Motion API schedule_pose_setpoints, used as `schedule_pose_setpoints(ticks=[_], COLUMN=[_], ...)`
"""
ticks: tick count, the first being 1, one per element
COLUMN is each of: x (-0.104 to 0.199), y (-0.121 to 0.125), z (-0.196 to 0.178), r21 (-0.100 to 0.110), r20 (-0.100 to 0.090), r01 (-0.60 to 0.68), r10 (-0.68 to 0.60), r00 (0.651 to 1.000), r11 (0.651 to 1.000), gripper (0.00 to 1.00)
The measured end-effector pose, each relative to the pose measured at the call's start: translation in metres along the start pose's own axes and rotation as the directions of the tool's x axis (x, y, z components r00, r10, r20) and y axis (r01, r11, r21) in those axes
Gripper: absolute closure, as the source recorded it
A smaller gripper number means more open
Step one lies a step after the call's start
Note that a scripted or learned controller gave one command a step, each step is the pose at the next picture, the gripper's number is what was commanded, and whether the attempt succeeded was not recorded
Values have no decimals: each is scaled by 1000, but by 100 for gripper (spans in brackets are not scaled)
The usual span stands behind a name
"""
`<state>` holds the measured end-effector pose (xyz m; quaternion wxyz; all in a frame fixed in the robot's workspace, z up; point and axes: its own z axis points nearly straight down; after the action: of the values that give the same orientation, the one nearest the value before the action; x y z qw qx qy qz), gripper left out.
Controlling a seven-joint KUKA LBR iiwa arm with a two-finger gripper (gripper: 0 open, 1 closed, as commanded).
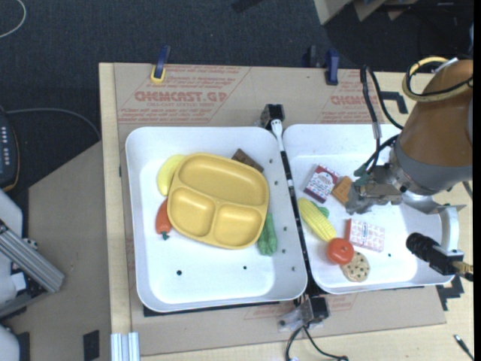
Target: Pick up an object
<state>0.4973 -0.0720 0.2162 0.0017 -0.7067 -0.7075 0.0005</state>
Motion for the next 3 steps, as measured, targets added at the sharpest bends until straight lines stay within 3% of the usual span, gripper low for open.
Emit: schedule_pose_setpoints(ticks=[2, 3], x=[-3, -3], y=[-1, 16], z=[-15, -7], r21=[-6, -5], r20=[2, 3], r01=[-2, 0], r10=[2, 0], r00=[1000, 1000], r11=[1000, 1000], gripper=[100, 100])
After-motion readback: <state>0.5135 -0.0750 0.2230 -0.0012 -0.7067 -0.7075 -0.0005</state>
